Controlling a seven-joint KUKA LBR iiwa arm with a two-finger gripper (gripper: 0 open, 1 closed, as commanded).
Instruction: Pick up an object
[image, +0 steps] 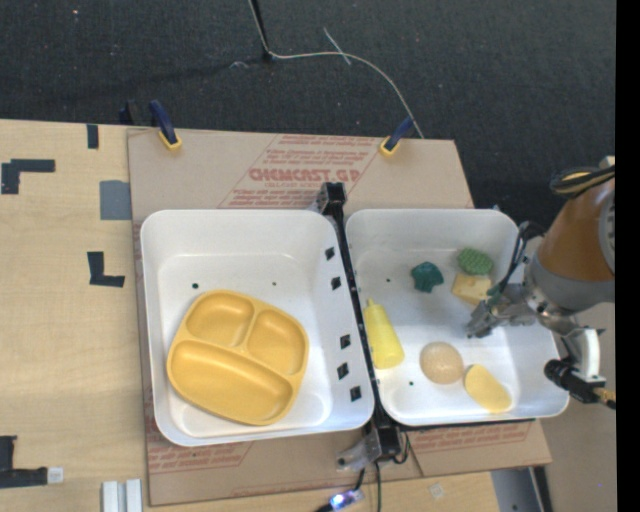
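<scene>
The gripper (482, 325) hangs low inside the right bin (440, 222), near its right wall. Whether it has hold of anything cannot be told from this slant view.

The task names no particular object, so the nearest candidates matter. A pale yellow block (469, 289) lies just beside the gripper toward the bin's far-right corner, with a green knobbly piece (475, 262) touching its far edge. A beige round object (441, 362) and a yellow lemon-shaped piece (487, 388) sit toward the near edge.

To do this step well, I would judge it best to settle on one object and come straight down over its middle (the beige round one has the most free floor around it). The block and green piece crowd each other, so a descent there risks nudging one into the wall.

Elsewhere, a small teal object (427, 277) rests mid-bin, and a yellow bottle-like piece (381, 335) lies against the divider. The left bin (180, 225) carries a yellow divided tray (237, 355).
</scene>
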